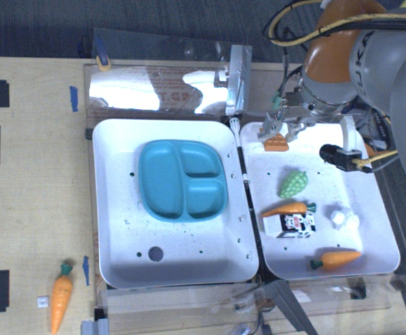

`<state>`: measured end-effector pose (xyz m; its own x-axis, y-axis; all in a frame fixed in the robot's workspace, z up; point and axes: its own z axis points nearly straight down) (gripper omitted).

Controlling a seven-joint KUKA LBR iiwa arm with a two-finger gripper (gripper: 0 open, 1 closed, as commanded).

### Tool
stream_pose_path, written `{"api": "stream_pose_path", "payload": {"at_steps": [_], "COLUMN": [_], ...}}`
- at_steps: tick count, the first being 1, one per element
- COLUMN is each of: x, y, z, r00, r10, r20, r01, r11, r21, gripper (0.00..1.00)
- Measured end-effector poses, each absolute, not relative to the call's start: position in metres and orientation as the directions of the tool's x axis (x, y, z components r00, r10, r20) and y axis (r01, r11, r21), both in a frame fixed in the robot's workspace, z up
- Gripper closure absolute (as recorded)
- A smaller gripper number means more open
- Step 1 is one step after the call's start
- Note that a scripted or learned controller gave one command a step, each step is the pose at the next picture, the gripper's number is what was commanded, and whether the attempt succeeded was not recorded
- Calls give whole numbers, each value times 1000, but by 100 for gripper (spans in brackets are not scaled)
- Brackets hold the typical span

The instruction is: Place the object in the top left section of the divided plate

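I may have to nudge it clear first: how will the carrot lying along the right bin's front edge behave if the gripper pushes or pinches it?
The carrot tapers to a point, so a side push would probably swing it in an arc, not slide it straight. It looks like smooth moulded plastic: likely light, stiff, somewhat slippery. It lies near the right bin wall, which may crowd a finger.

Bright, even overhead light, fairly sharp throughout. Strong white glare streaks the clear panel (168, 89) left of the gripper (278, 130). The white bins (119, 257) nearly wash out. Soft shadows lie beneath the gripper; the arm (370, 47) looks slightly blurred.
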<state>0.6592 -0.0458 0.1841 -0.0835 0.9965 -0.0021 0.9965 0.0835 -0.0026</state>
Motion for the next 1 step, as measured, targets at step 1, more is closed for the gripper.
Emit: {"api": "stream_pose_path", "payload": {"at_steps": [1], "x": [666], "y": [38], "z": [184], "r00": [-91], "r10": [996], "r20": [2], "r01": [996], "r11": [91], "r21": [1], "gripper": [100]}}
